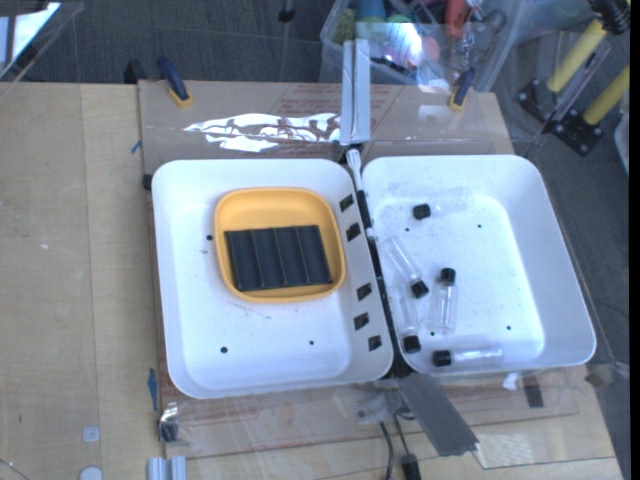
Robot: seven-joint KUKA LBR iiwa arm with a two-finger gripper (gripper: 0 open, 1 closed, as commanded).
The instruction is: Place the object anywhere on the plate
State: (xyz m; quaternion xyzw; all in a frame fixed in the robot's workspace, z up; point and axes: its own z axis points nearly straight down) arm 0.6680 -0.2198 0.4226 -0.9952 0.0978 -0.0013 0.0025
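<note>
Vials waiting in the right bin, plate ready in the left.

My arm and my jaws are not over either bin, so I cannot tell how they stand or whether they carry anything. The yellow plate (280, 245) sits in the left bin (190, 358), a dark ribbed insert (277, 258) lying flat on it. The clear vials with black caps (443, 298) lie scattered on their sides in the right bin (560, 308), mostly toward its left and near edge, well apart from the plate. I judge nothing is placed yet; a pick comes first.
</note>
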